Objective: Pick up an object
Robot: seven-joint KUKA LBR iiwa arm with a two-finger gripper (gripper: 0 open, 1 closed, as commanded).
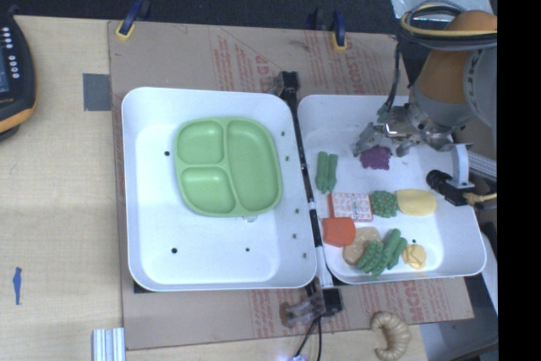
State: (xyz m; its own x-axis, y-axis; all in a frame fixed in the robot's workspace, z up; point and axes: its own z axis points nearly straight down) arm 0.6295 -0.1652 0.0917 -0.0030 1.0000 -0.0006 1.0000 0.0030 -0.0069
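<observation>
My gripper [385, 145] hangs over the upper part of the right bin [473, 254], its fingers spread open. A small purple grape cluster [375, 158] lies on the bin floor just below and between the fingertips, not gripped. Further down the same bin lie green beans [326, 172], a red-and-white packet [351, 205], a green broccoli piece [384, 203], a yellow lemon-like piece [416, 202], an orange-red block [339, 231], a tan cookie [362, 243], green pea pods [385, 252] and a small yellow item [414, 256].
The left bin [152, 249] holds a green divided plate [228, 165]. A black clip and the bins' rims run between the two bins. A tan croissant-shaped toy [393, 332] lies on the bench below the right bin. A black handset [13, 72] sits at the far left.
</observation>
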